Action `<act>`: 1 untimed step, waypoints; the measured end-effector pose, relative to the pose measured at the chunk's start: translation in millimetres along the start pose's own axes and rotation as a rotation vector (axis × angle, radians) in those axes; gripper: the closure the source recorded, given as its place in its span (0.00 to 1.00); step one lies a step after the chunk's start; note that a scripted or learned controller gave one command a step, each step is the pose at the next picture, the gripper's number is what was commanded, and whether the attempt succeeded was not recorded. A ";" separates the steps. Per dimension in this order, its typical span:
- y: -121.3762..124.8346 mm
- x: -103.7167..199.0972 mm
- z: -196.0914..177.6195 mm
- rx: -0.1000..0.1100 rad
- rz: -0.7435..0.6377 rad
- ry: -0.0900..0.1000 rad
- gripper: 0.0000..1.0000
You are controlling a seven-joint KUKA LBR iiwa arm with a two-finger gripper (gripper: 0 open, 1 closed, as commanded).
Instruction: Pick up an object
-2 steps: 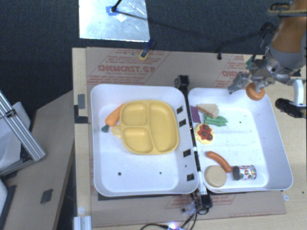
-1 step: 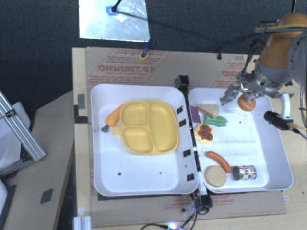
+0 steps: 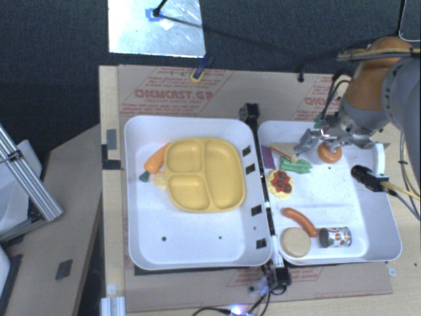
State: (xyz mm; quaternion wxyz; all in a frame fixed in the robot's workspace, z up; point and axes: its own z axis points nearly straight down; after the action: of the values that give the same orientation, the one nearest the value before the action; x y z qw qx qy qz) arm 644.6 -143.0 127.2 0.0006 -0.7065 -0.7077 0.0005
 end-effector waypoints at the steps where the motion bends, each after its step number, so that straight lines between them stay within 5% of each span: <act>1: 2.8 -2.1 39.9 -0.011 0.001 -0.005 0.00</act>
State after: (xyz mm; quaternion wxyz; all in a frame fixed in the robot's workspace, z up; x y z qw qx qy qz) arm 647.3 -145.1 87.3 -0.0050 -0.7070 -0.7072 -0.0015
